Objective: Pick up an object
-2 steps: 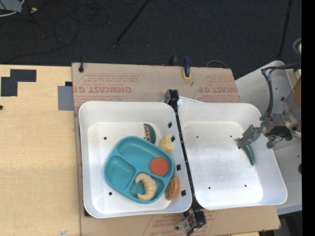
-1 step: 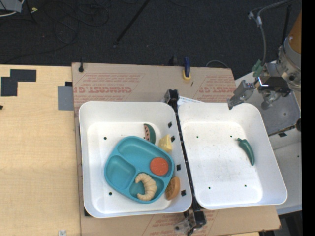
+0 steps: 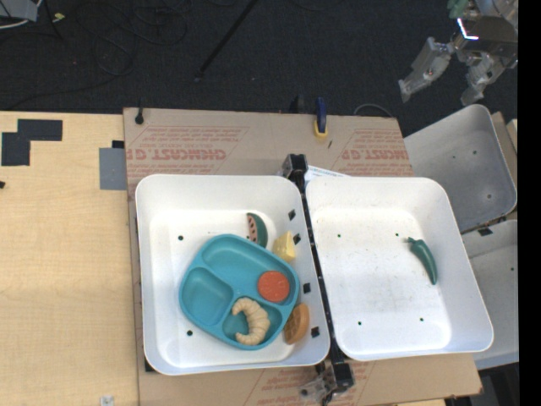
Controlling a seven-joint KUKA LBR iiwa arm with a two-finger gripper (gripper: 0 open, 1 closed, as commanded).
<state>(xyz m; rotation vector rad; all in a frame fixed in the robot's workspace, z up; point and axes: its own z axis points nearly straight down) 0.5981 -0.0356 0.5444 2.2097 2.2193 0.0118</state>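
My gripper (image 3: 446, 76) hangs high at the top right, above the dark floor beyond the bins, open with nothing between its fingers. A teal divided plate (image 3: 203, 299) lies in the left bin (image 3: 161, 227), far below and left of the gripper. On the plate rest a croissant (image 3: 250, 320) and a red round slice (image 3: 274, 287). Beside the plate sit a watermelon slice (image 3: 256, 227), a yellow piece (image 3: 285, 245) and a brown round pastry (image 3: 296, 323). A green pepper (image 3: 423, 259) lies in the right bin (image 3: 372, 201) near its right wall.
A black divider with clips (image 3: 304, 244) runs between the two bins. A grey metal panel (image 3: 478, 163) stands at the right, just behind the right bin. Cardboard (image 3: 211, 142) lies under both bins, with cables on the dark floor behind.
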